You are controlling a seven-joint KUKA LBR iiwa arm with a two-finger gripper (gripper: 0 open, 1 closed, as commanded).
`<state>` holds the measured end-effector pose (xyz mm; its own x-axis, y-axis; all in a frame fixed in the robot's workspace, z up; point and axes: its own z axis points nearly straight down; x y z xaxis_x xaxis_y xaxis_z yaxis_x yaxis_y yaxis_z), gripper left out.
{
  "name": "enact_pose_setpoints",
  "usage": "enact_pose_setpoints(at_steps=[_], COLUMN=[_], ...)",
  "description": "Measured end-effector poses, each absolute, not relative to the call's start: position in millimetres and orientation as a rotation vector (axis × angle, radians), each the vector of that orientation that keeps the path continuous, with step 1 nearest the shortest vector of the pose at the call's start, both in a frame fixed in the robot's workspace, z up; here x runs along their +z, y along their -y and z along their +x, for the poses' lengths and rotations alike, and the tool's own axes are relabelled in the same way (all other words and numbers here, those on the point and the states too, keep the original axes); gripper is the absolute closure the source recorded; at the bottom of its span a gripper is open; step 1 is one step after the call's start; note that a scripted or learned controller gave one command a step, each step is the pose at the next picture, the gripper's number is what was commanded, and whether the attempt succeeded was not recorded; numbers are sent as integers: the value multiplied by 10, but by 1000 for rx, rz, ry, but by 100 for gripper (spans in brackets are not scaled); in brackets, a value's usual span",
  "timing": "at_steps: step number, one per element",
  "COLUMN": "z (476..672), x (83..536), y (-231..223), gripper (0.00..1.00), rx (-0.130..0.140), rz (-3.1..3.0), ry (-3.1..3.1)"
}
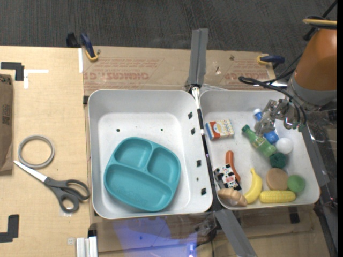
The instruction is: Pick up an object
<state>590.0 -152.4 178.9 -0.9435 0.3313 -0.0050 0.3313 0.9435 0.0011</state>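
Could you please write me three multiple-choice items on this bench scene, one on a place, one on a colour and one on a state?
1. Where does the teal divided plate lie?
A. In the left bin
B. In the right bin
C. On the bench by the scissors

2. What colour is the corn cob at the near edge of the right bin?
A. Red
B. Yellow
C. Blue

3. How does the gripper stand in relation to the green bottle?
A. It holds the bottle high over the left bin
B. It hangs over the bottle's upper end inside the right bin
C. It rests on the tape roll

Answers: 1 A, since the plate sits within the left bin's white walls. 2 B, since the cob is plainly yellow, beside the banana. 3 B, since the metal fingers show just above the bottle's top; a grasp cannot be confirmed.
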Motion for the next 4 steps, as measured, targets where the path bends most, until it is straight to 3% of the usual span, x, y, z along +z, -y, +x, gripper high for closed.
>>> enact_pose_setpoints(at_steps=[1,2,3,4], z=[5897,6056,6489,6248], x=[1784,928,928,933], y=[1526,1488,1064,1279], gripper=[0,0,0,0], rx=[0,0,1,0], rz=[527,522,553,517], ry=[-3093,-3094,-3088,-3095])
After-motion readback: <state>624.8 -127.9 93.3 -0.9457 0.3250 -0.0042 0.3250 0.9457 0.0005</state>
